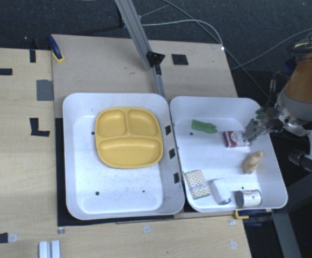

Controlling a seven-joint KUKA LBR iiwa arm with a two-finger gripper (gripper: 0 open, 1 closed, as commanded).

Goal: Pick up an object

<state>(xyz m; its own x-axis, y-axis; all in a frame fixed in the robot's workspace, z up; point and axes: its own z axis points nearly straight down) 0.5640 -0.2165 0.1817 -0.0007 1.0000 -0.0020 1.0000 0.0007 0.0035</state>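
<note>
- We saw the arm [300,90] reaching in from the right, its wrist bent down over the right bin's [263,195] right rim.
- Its fingers [251,130] hung at the right end of a red-and-white packet [233,139]; we could not tell whether they were spread or clenched, or touching it.
- We counted two bins on the counter [16,160]. The left bin [118,200] held one yellow divided plate [129,137].
- The right bin held six things: one green piece [203,126], the packet, one tan lump [252,162], one patterned square [196,183], one grey piece [219,190], one small can [248,198].
- The packet lay flat near the bin's right wall, its long axis running left to right.
</note>
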